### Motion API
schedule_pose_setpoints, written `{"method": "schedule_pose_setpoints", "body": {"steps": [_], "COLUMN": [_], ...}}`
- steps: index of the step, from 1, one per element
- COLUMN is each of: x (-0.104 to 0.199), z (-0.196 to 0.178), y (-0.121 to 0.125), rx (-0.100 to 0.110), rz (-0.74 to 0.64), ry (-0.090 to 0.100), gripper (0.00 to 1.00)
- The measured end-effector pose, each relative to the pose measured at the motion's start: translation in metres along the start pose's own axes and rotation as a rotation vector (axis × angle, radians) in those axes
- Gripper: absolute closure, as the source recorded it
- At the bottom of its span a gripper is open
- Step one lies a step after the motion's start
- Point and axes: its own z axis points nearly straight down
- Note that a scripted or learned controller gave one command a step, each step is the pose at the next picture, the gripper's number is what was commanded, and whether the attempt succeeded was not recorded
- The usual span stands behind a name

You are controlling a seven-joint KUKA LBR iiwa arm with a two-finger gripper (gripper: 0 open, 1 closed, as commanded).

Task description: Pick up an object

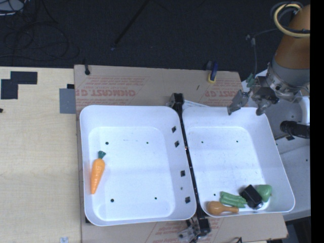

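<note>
At the near edge of the right bin [283, 172], a small cluster of toys sits packed into the front corner: an orange-brown pear-shaped piece [221, 208], a green pea pod [233, 199], a black block [251, 196] lying across it, and a rounded green piece [264, 191] just behind the block. They touch or overlap one another and press close to the bin's front wall. In the left bin [126, 116], a toy carrot [96, 172] lies alone near the left wall, well apart from everything else.

The gripper [248, 104] hangs above the far right corner of the right bin, over the rim, with its two fingers spread apart and nothing between them. It is well away from both the cluster and the carrot, so no pick has begun.

The likely trouble lies in the cluster. With the pieces crowded together, a descending finger could land on top of a neighbour rather than beside the chosen piece, or close on two things at once and drop both. The bin wall just beside them leaves little room for a finger on that side, and a collision with the rim seems possible. The smooth rounded pieces may also squirt out as the fingers close. The carrot looks the safer target, though it lies near its own wall and is the farthest reach.
</note>
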Motion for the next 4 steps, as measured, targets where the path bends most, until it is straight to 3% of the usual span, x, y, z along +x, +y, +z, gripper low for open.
{"method": "schedule_pose_setpoints", "body": {"steps": [1,2,3,4], "x": [0.099,0.094,0.170,0.238], "z": [-0.137,-0.137,-0.169,-0.208], "y": [0.001,0.000,0.017,0.017], "rx": [-0.015,0.001,-0.004,-0.004], "rz": [-0.010,-0.005,-0.007,-0.005], "ry": [0.000,-0.002,0.001,0.000], "gripper": [0.00,1.00,1.00,1.00]}}
